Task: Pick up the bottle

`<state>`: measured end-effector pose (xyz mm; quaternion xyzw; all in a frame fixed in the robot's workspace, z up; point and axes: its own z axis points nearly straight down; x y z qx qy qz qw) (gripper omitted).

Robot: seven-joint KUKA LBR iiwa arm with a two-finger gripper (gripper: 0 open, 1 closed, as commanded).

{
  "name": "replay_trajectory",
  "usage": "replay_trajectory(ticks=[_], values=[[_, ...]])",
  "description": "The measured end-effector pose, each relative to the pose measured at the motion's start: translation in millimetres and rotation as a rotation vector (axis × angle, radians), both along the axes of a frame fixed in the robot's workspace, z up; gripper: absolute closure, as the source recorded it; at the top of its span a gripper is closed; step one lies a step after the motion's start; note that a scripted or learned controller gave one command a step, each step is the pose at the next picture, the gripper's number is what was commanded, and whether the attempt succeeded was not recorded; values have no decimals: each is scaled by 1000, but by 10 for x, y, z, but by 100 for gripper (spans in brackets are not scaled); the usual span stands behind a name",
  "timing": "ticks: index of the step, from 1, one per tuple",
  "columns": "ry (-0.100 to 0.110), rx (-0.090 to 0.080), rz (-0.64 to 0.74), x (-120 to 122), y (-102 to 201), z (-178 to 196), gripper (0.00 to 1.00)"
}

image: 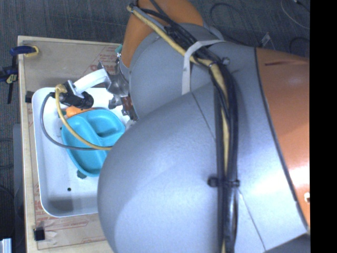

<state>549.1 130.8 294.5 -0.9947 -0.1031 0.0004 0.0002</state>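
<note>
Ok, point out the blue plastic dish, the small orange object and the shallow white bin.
blue plastic dish (93,137): camera view, inner surface.
small orange object (78,110): camera view, exposed edge.
shallow white bin (59,190): camera view, bare floor.

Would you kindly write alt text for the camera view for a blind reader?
The grey robot arm, with an orange band, reaches in from the right and covers most of the bench, its end over the left white bin. In that bin lies a blue dish-shaped thing with a small orange thing beside it.
</note>
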Motion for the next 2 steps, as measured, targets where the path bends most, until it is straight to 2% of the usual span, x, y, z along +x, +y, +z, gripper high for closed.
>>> replay_trajectory(ticks=[1, 2], values=[[7, 0, 3, -541, 153, -1031, 0], [6, 2, 286, 265, 408, -722, 0]])
